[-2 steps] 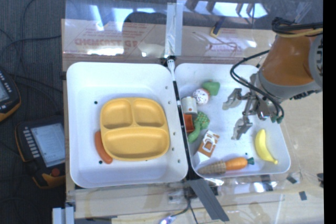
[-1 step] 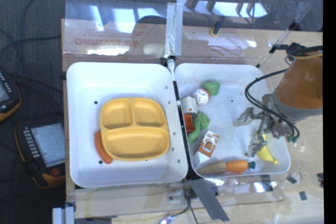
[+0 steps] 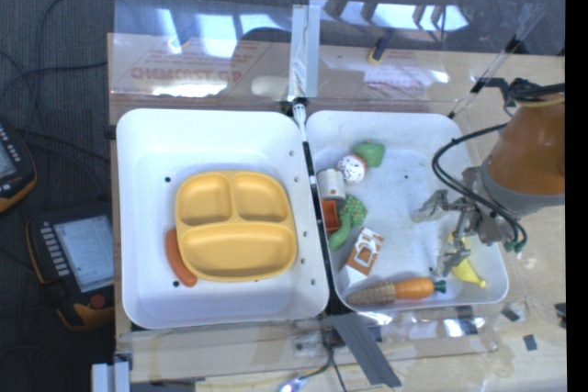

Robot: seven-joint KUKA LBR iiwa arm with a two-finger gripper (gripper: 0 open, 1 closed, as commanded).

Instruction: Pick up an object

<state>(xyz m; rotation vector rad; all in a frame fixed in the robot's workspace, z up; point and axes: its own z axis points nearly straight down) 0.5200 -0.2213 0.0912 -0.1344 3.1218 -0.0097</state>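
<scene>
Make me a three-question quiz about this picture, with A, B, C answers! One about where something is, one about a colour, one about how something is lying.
1. Where is the yellow tray?
A. left bin
B. right bin
C. on the floor

2. What colour is the thing tucked under the tray's left edge?
A. blue
B. orange
C. white

3. How is the toy carrot?
A. standing upright
B. lying flat
C. hanging from the gripper

Answers: 1 A, it fills the left bin. 2 B, an orange end sticks out. 3 B, it lies along the right bin's front wall.

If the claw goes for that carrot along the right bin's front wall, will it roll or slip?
The carrot looks tapered and round, so it may roll or pivot when nudged. Its smooth, plastic-looking surface could slip. It lies against the right bin's front wall, likely crowding one side.
</scene>
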